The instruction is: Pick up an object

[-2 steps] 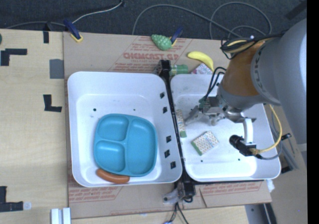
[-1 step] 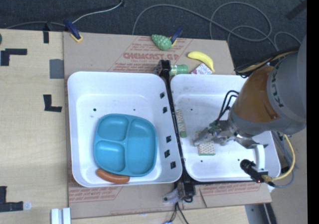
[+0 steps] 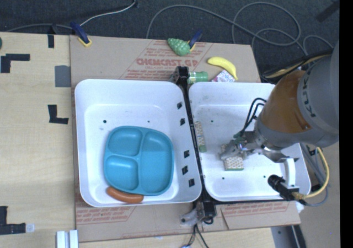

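A small pale waffle-patterned piece [image 3: 233,162] lies on the floor of the right bin [image 3: 220,103]. My gripper [image 3: 236,147] is low in that bin, right above and touching the piece's upper edge; the arm's orange band and grey body rise to its right. In the left bin [image 3: 127,90] lie a blue divided plate [image 3: 138,159] and an orange sausage [image 3: 125,195] at the plate's front edge.
On the cardboard behind the bins lie a green object [image 3: 179,46], a banana [image 3: 223,66] and a small pink-white packet [image 3: 223,77]. A black divider clamp [image 3: 182,74] sits between the bins. Cables trail across the dark floor at the back.
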You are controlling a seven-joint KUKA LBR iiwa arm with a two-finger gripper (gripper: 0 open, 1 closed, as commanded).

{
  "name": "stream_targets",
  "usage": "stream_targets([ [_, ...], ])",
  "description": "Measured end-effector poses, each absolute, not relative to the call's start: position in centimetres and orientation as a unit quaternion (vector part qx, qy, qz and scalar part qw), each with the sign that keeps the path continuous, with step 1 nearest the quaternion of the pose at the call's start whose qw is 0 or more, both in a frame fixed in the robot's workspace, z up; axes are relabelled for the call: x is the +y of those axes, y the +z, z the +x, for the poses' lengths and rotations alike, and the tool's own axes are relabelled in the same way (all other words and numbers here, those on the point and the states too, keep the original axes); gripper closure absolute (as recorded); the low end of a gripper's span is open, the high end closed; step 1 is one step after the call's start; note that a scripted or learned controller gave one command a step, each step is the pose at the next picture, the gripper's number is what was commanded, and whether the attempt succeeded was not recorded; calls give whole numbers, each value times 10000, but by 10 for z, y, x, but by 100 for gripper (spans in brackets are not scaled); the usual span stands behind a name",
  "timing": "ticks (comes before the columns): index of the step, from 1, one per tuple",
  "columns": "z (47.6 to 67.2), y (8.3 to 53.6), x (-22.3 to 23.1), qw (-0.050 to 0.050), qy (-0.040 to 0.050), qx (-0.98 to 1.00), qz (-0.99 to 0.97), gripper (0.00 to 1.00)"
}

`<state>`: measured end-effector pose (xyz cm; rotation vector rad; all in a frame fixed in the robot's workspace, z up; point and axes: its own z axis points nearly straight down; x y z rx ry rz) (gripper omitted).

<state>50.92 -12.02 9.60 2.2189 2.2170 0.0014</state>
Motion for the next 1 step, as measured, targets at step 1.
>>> stream_targets([
  [1, 525, 184, -28, -6, 0, 7080, 7062, 100],
])
